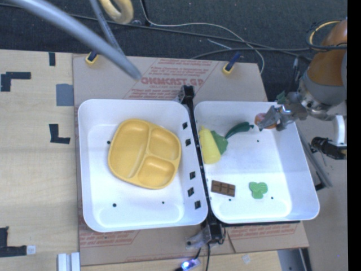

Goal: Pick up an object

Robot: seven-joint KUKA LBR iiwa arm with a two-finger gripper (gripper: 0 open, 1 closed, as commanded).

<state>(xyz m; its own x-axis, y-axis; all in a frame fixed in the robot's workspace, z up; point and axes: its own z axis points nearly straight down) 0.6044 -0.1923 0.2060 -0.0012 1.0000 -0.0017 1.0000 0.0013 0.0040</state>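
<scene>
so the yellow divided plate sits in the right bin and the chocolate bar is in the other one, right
Not quite. The camera view shows the yellow divided plate in the left bin; the chocolate bar is in the other one, the right bin.

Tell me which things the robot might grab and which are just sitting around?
Might grab, all in the right bin:
yellow corn
green pepper
brown chocolate bar
small green toy

The gripper is at that bin's top right edge.

Just sitting around:
yellow divided plate in the left bin
cables behind the bins
</scene>
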